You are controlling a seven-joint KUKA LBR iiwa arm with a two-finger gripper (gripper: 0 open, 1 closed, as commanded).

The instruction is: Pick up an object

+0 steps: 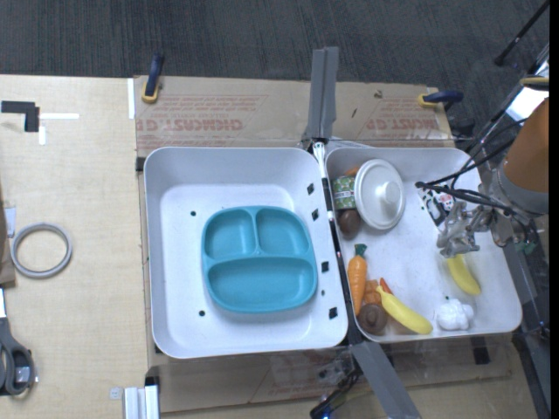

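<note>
Two white bins sit side by side on the bench. The left bin (166, 260) holds a blue plate (259, 258) with three parts. The plate lies flat in the middle of that bin.

The right bin (498, 317) holds the toys and food. At its far left is a white lid (380, 194) with a small knob on top. It partly covers a green can (344, 192). Just near of the can is a small brown ball (349, 223). Along the left wall lies an orange carrot (357, 275) with a green top. Near the carrot, at the near edge, is another brown thing (374, 318). A long yellow banana (403, 312) lies at a slant just beside it. A fluffy white ball (452, 316) sits at the near right.

The arm comes in from the right. The gripper (457, 244) points down over the right side of the right bin. A second yellow banana (463, 275) lies right under it, on the bin floor, with its far end at the gripper's tip. The jaws are small and blurry, so I cannot tell if they are open or closed, or if they grip the banana.

On the bench to the left lie a grey ring (37, 250) and scissors (16, 365).
</note>
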